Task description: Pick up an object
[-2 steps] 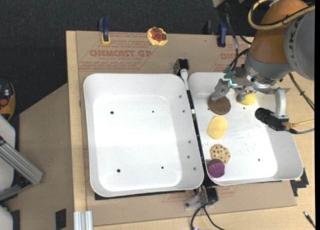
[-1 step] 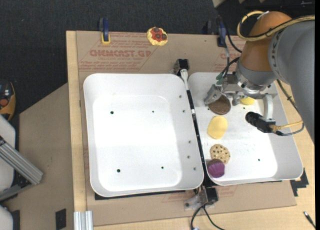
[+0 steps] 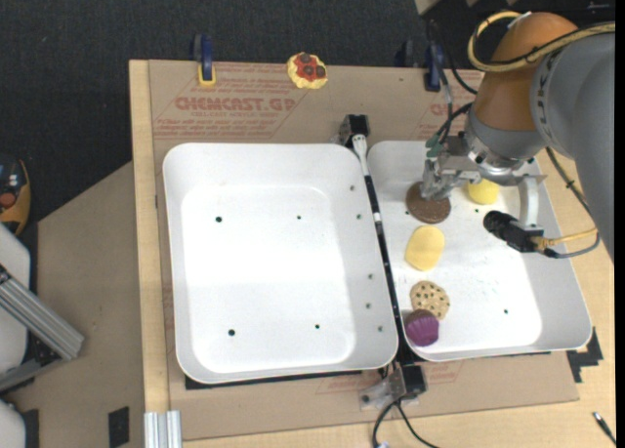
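Note:
My gripper (image 3: 436,185) reaches down into the right bin (image 3: 547,329) near its far left part, directly over a brown round cookie-like disc (image 3: 428,208). The disc lies on the bin floor right under the gripper. A yellow lemon-like piece (image 3: 482,191) lies just right of the gripper. A pale yellow oblong object (image 3: 424,247) rests below the disc. Nearer the front are a chocolate-chip cookie (image 3: 429,297) and a purple object (image 3: 422,328), touching each other.
The left bin (image 3: 186,241) lies beside the right one, with a black divider clamp (image 3: 355,130) between them at the back. A black cable connector (image 3: 508,229) hangs over the right bin. A small red and yellow toy (image 3: 307,69) sits on the board behind.

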`<state>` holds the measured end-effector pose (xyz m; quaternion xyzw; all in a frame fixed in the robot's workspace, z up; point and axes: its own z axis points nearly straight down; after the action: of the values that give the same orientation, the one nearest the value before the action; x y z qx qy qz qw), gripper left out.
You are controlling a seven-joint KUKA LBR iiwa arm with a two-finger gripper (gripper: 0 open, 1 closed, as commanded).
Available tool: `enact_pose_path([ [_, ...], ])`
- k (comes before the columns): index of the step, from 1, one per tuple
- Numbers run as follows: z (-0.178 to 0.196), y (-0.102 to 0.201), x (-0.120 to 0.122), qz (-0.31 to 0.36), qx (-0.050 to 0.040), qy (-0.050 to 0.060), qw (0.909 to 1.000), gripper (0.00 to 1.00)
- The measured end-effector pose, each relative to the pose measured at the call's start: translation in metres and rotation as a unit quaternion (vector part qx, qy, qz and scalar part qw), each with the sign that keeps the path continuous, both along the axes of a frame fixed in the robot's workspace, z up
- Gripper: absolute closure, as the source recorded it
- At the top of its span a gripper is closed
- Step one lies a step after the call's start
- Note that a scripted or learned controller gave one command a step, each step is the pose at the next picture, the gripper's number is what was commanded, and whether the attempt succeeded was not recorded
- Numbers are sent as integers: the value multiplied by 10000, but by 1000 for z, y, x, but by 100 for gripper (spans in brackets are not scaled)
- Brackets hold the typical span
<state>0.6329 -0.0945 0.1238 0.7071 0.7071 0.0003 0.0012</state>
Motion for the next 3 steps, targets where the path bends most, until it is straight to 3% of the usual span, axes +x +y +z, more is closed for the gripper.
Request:
enact_pose_path([
  [1,65,40,-28,17,11,-12,10000,100],
  [2,79,78,-55,18,19,27,10000,100],
  [3,60,110,-80,13,15,37,10000,100],
])
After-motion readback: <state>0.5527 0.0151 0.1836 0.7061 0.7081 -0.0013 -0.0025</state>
